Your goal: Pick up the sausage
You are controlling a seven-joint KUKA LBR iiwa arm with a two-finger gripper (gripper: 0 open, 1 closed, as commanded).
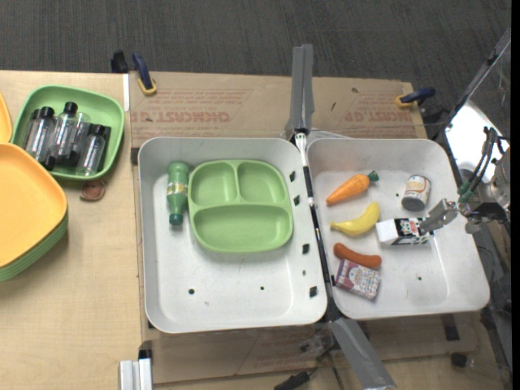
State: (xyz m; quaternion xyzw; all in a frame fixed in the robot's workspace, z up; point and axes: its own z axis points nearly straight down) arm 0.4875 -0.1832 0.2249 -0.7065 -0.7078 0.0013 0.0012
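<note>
Seen from above, two shallow white plastic bins sit side by side on a brown cardboard-covered counter. In the right bin, a short reddish-orange sausage lies near the bin's left wall, just below a curved yellow banana and touching the top edge of a small dark-red printed packet. An orange carrot with a green top lies above the banana, and a small tin can stands toward the bin's upper right.

The robot's hand reaches in from the right edge of the bin and sits at a small white-and-black carton, well apart from the sausage; whether it is open or closed cannot be told at this angle.

The left bin holds a light-green three-compartment plate with a green bottle lying just beside it on the left.

On the counter's far left, a green square tray carries several small dark-capped bottles, next to a stack of yellow-orange plates.
</note>
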